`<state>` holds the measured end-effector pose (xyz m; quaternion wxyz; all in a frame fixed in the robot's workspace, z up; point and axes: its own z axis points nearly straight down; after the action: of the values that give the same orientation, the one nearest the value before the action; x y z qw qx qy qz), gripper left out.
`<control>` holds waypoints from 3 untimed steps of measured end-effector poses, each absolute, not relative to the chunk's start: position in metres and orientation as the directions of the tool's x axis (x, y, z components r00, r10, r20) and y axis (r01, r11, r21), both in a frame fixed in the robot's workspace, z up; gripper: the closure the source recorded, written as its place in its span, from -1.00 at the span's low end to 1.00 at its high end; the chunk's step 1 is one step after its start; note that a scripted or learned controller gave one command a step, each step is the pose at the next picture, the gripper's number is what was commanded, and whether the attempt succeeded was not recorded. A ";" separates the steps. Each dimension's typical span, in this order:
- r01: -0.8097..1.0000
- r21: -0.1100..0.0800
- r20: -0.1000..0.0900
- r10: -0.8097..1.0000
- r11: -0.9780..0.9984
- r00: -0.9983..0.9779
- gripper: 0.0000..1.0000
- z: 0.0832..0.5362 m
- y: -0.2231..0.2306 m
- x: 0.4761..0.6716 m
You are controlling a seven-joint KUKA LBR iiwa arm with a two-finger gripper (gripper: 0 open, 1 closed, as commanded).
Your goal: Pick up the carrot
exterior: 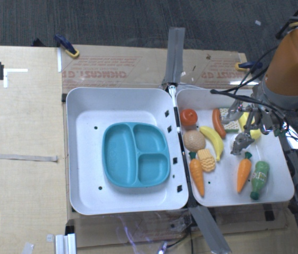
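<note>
Two orange carrots are seen in the right bin (283, 194). One carrot (243, 173), tapered and green-topped, lies just below the jaws (241, 142), close to them but not gripped; its long axis runs nearly vertical in the view, with the green top toward the jaws and the tip toward the bin's near wall. A bottle (259, 179) lies beside it. The other carrot (197, 177) lies well to the left, beneath a waffle (206, 160). Whether the jaws are spread cannot be told.
</note>
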<state>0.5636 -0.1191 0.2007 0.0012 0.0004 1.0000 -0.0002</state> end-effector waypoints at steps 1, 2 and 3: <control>-0.065 -0.001 -0.004 -0.065 0.998 -0.998 -1.00 0.092 -0.157 0.494; 0.325 0.000 -0.006 0.325 0.946 -0.946 -1.00 0.093 -0.202 0.487; 0.321 0.000 -0.015 0.321 0.947 -0.947 1.00 0.104 -0.201 0.491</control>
<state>0.4912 -0.2009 0.1039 0.0076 0.1625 0.9867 -0.0010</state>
